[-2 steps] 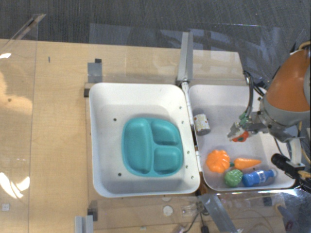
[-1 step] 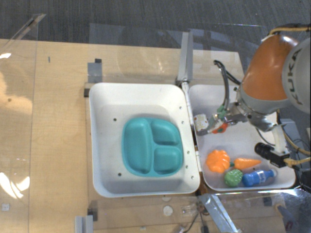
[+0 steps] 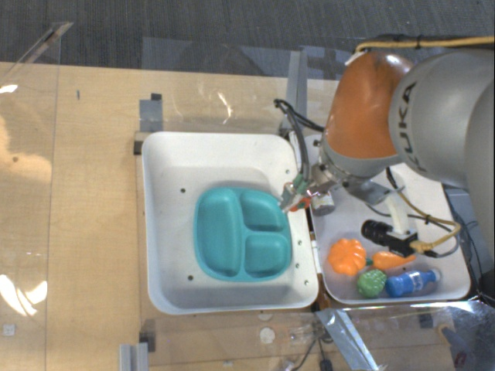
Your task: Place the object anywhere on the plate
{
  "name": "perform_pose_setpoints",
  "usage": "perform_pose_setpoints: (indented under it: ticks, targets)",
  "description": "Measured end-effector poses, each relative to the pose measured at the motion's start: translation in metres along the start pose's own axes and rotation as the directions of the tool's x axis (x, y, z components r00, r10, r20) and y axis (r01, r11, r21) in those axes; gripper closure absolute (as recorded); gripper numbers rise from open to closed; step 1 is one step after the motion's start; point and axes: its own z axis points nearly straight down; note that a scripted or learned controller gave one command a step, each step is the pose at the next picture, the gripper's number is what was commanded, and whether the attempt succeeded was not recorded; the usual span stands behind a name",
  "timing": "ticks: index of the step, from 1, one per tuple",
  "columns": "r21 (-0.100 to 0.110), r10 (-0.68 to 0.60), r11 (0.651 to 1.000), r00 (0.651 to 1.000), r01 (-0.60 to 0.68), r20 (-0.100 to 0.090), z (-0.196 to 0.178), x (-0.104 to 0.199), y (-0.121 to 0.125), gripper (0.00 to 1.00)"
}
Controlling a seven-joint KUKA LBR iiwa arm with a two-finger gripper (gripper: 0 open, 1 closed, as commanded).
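One gripper point(image 3: 298, 195) nr plate point(image 3: 241, 234) rim

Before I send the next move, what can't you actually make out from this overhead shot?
- Claw, camera view: too small and blurred over the turquoise three-compartment plastic plate's right rim; its grip and any load are unreadable.
- Right shallow white bin: the grey and orange arm covers its upper part.
- Round green object and blue bottle-like object: too small to identify.

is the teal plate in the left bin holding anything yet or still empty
Empty. All three compartments of the teal plate show bare teal. The pincer sits at its upper right rim, and the toys lie in the right bin.
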Motion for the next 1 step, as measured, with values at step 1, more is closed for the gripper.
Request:
perform_pose_setpoints:
  ticks: [1]
  targets:
    - [0.0,0.0,1.0,1.0,0.0,0.0,-0.0001,-0.0001,0.0,0.0]
